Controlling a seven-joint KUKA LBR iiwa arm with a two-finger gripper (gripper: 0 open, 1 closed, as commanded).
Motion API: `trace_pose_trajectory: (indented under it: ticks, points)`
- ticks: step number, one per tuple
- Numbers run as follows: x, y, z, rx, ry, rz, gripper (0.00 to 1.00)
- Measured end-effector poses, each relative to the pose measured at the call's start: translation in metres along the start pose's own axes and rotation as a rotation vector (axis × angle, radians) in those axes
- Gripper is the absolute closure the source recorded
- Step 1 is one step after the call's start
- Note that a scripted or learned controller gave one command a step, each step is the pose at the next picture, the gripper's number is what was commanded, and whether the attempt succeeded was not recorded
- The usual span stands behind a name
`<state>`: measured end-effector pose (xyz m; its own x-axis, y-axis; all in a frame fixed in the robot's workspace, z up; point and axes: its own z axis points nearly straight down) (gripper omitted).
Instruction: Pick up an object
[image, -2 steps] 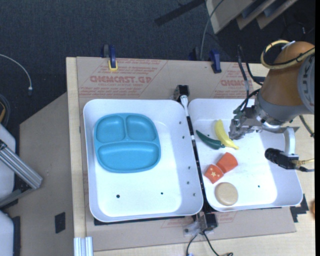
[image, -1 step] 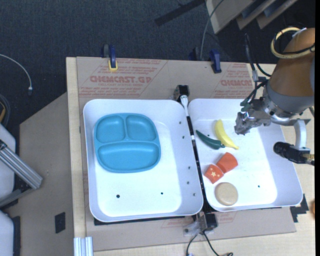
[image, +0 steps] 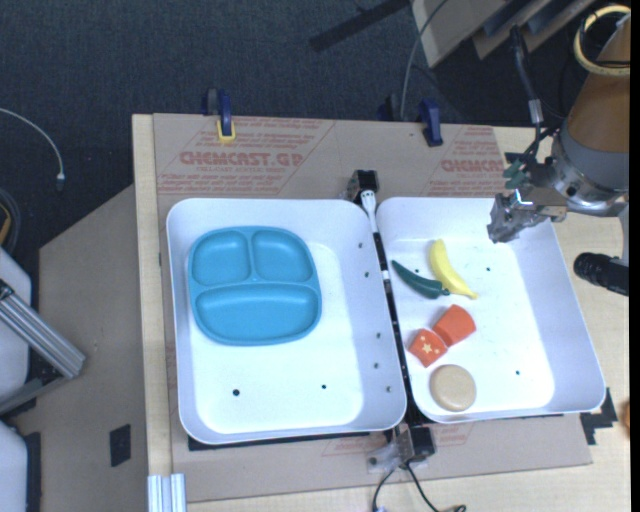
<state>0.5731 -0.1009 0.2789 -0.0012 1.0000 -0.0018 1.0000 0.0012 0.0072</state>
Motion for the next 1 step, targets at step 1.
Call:
trace_pose_trajectory:
  ticks: [1]
  points:
    - [0.0541,-0.0018,0.019,0.01,0.003,-0.004,1.0]
